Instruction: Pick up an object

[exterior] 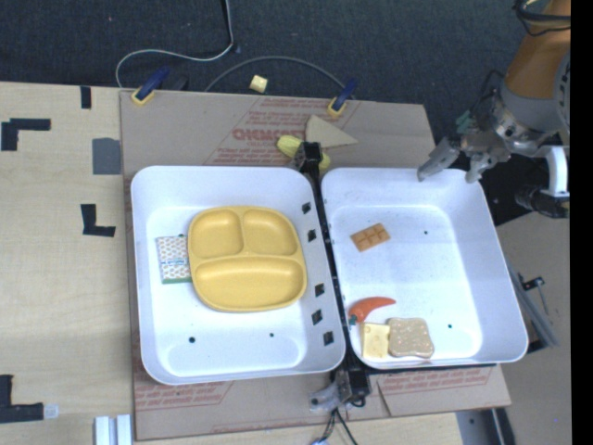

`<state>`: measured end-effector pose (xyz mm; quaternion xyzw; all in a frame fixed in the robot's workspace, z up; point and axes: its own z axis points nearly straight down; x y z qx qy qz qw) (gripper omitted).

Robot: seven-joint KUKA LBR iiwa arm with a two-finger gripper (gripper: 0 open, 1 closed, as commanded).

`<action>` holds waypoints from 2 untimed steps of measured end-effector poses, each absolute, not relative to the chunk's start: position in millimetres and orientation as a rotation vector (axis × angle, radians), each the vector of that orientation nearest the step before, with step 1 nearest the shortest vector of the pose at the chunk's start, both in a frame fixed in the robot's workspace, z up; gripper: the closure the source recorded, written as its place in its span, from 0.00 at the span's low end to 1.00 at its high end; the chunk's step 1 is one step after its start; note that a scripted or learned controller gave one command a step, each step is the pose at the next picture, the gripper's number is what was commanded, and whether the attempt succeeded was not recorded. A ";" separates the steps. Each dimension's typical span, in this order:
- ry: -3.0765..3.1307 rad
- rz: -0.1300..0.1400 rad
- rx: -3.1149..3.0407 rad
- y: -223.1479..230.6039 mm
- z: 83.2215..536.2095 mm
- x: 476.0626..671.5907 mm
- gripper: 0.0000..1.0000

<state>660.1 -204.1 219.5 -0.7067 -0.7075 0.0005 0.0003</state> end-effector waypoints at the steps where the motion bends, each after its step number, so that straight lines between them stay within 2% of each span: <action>1: -2.217 0.009 -2.208 -144.7 122.2 620.7 0.00; 2: -2.227 0.004 -2.220 -109.2 83.4 620.6 0.00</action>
